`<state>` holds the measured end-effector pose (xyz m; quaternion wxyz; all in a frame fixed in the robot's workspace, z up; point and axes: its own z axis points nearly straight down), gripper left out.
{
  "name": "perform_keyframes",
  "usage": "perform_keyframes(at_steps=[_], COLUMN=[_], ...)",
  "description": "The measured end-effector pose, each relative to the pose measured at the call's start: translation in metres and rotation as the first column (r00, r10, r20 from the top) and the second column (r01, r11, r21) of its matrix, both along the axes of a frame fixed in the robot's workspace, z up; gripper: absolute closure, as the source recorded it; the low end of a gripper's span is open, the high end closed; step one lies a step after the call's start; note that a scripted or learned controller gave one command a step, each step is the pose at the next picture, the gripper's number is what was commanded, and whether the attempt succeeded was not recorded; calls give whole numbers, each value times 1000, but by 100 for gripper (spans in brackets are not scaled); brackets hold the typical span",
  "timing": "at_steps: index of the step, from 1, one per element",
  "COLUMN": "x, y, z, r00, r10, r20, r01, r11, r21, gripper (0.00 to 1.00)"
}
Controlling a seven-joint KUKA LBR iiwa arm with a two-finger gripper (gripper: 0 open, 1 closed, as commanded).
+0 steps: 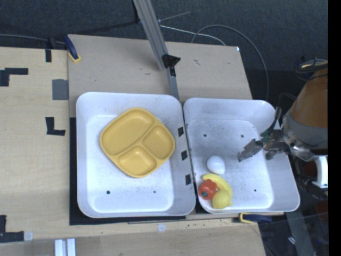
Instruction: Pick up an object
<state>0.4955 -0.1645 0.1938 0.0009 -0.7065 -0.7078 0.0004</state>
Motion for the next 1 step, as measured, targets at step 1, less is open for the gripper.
perform_keyframes(at_steps=[1], x=[0], y=[0], z=[0], r00=[1000], r10=[0], r20=[0], r01=[0], r11=[1000], r21=[0], gripper=[0])
